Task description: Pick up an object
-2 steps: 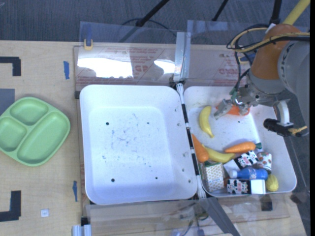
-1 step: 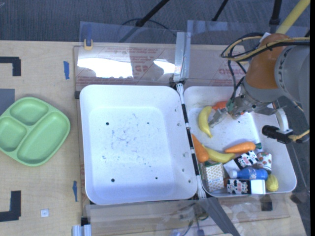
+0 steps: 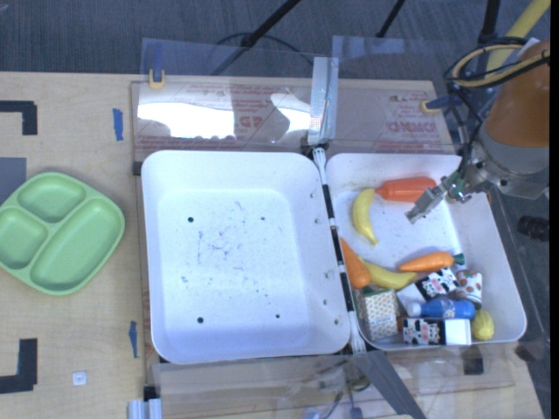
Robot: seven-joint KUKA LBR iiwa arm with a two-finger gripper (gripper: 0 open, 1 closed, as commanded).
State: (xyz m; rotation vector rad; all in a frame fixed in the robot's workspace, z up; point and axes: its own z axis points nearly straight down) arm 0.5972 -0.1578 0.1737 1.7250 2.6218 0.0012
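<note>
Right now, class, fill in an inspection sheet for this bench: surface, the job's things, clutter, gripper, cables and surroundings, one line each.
Surface: wooden bench bearing two shallow white bins side by side.
Job's things: right bin holds toy food: a yellow banana, an orange carrot near the far wall, a second carrot, plus small boxes and a blue bottle heaped in its near corner.
Clutter: left bin shows faint scribble marks; a green divided plate lies on the bench left of it.
Gripper: gripper hangs above the right bin, just right of the far carrot, nothing between its fingers.
Cables: yellow and black cables loop beside the arm.
Surroundings: clear panels behind the bins; grey carpet beyond.
</note>
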